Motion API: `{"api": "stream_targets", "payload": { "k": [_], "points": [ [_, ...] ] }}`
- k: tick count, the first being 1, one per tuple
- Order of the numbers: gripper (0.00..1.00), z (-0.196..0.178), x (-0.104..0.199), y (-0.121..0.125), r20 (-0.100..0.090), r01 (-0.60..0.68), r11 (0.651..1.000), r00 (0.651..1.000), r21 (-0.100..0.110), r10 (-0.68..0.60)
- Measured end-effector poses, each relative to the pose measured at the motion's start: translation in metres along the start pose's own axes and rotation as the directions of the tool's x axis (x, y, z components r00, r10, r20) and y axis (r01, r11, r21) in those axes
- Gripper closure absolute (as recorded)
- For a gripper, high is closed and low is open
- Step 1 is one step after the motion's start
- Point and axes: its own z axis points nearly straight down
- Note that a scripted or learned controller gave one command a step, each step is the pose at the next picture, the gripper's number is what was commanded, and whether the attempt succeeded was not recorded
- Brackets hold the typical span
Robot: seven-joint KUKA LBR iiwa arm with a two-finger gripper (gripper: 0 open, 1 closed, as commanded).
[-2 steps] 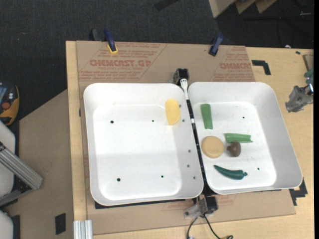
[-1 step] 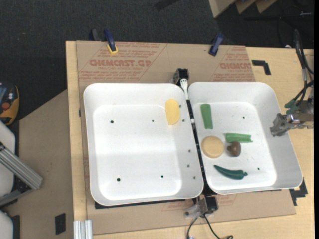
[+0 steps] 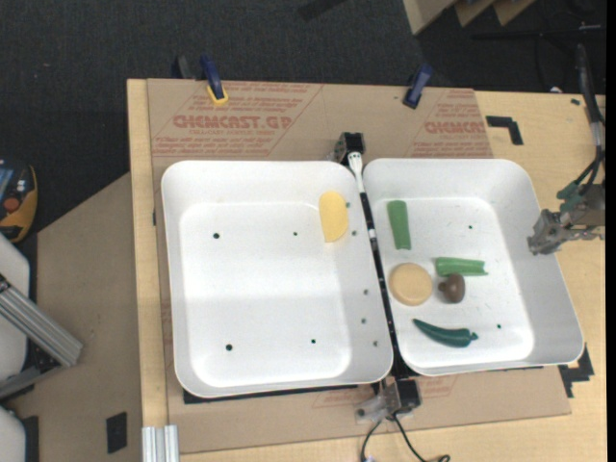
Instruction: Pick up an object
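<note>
The right bin (image 3: 515,186) holds a light green stick (image 3: 398,224), a green wedge-shaped piece (image 3: 460,268), a tan round disc (image 3: 411,284), a small brown ball (image 3: 451,288) and a dark green pepper-like piece (image 3: 445,333). In the left bin (image 3: 192,191), a yellow oblong piece (image 3: 333,217) lies near the upper right corner. My gripper (image 3: 547,232) hovers at the right bin's right rim, small and grey, well apart from every object. Nothing shows between its fingers.
Both bins sit on a cardboard sheet (image 3: 289,118) held by blue clamps (image 3: 210,73) at the back. A black bracket (image 3: 350,147) joins the bins at the top. Cables (image 3: 592,114) hang at the right edge.
</note>
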Motion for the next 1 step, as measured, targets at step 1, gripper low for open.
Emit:
{"api": "stream_targets", "payload": {
  "k": [1],
  "points": [
    [1.0, -0.0102, -0.0002, 0.0008, 0.001, 0.0, 1.0, 1.0, -0.003, 0.0]
  ]
}}
